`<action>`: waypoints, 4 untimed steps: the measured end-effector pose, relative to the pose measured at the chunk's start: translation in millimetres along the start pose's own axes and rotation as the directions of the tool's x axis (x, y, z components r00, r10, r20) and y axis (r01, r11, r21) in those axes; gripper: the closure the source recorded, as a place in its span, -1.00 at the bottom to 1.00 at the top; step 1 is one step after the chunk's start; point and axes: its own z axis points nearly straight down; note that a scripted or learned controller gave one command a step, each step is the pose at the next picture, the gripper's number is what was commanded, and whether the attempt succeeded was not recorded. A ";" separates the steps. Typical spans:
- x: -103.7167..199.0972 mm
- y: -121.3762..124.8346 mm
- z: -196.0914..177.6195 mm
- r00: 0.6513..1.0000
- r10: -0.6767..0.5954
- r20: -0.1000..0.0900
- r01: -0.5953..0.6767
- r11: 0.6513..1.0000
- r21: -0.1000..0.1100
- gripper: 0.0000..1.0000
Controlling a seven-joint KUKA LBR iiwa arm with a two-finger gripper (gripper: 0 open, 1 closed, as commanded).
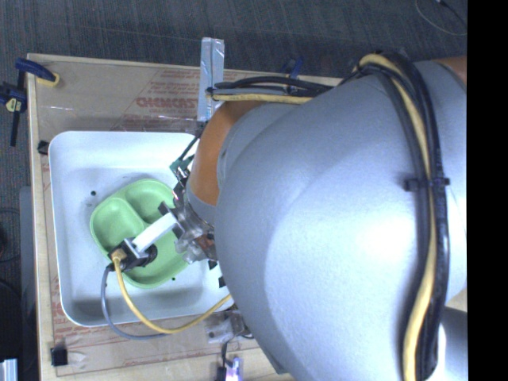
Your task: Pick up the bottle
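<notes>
Most of what lies below is my own grey arm [333,213], reaching in from the right and covering the whole right side of the bench [111,94]. Its orange band [208,165] sits over the right wall of the white bin [67,165]. Next in size is that bin, and in its middle lies a green dish [119,213] with a ridge dividing its hollow. My claw [186,232] is down at the dish's right rim, low in the bin. I cannot tell whether it is wide, narrow or holding something, because my wrist hides it.

I cannot tell where the bottle is either. A pale, blurred patch [190,248] just beside my claw could be a clear bottle or a piece of my own hardware. If it is the bottle, it looks glassy and colourless, with no outline I can trace, and I judge it would be slick to hold.

The main danger is catching the wrong thing. With my claw this close to the dish, I could pinch its rim and drag or tip it. My own bulk is the other risk, since it blocks the view that would confirm a grip, so I might lift with nothing held.
</notes>
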 end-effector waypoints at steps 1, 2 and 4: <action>16.7 -38.0 -85.3 0.972 -0.236 -0.002 0.236 0.972 -0.003 1.00; 41.6 -96.2 -152.5 0.953 -0.304 -0.004 0.304 0.953 -0.006 1.00; 44.7 -103.7 12.0 0.989 -0.147 0.004 0.147 0.989 -0.004 -1.00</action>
